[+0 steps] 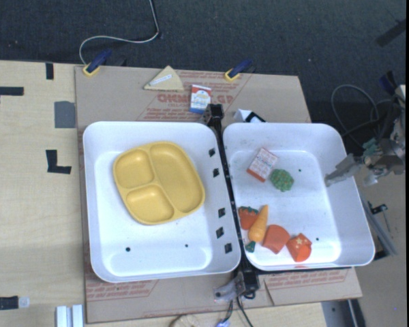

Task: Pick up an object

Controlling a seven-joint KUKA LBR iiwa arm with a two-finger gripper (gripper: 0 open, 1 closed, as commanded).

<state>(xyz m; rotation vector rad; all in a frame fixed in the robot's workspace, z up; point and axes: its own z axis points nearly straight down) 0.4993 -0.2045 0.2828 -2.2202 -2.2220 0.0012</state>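
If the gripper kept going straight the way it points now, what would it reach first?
Probably the green broccoli-like piece. The gripper points left over the right bin's rim, roughly level with it; its height above the bin is unclear.

Yellow tray (158,182), green broccoli (281,180), orange carrot (259,224), both bins (102,251) white.

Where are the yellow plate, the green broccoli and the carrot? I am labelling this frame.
yellow plate (158,181): camera view, on the ridge between its compartments.
green broccoli (281,180): camera view, middle of its head.
carrot (259,225): camera view, middle of its orange body.
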